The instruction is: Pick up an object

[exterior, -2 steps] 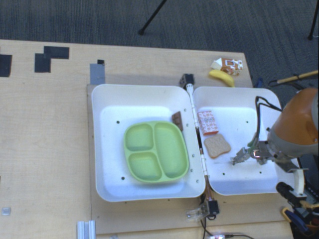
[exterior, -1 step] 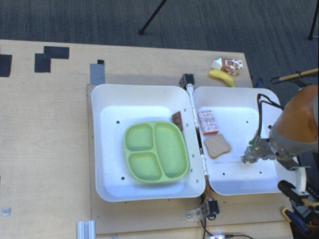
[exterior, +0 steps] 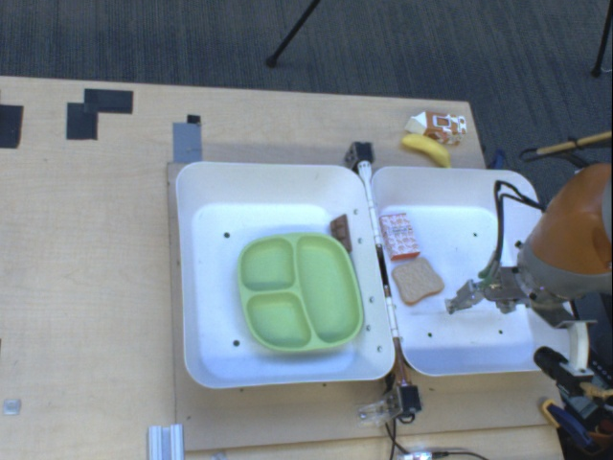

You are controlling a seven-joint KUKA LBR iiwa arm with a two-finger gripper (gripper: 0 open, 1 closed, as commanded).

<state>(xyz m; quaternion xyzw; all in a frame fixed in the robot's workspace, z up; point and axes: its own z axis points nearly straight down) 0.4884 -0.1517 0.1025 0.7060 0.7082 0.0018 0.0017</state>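
While my gripper [exterior: 466, 298] hangs open and empty in the right bin [exterior: 460, 353], approach continues; next, close on the bread slice [exterior: 418, 281] beside it.

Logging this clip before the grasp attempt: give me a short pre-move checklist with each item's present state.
1. Targets in the right bin: toast and red packet lie on its floor: ok.
2. Gripper above the right bin, just right of the toast: ok.
3. Path to toast free of other things: ok.
4. Something already held: cannot tell.
5. Toast apart from packet: cannot tell, edges very close.
6. Green tray sits in the left bin, out of the way: ok.
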